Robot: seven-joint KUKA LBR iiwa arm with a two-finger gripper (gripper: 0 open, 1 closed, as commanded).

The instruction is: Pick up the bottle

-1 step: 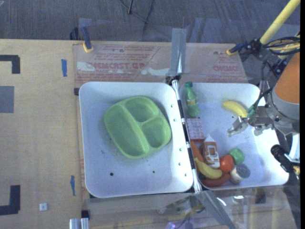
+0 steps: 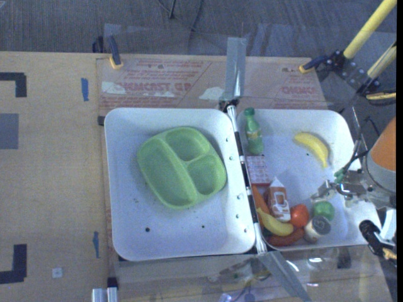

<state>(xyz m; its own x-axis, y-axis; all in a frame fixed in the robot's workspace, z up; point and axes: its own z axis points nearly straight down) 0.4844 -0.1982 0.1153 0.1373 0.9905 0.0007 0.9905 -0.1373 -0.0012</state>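
The approach is the step in hand — the hand (image 2: pixel 335 187), grip state unreadable, sits low right, well apart from the bottle (image 2: pixel 253 131) — it must cross up-left.

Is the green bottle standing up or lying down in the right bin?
Cannot tell for sure. The bottle sits against the right bin's left wall, cap toward the far edge; the slanted view fits either.
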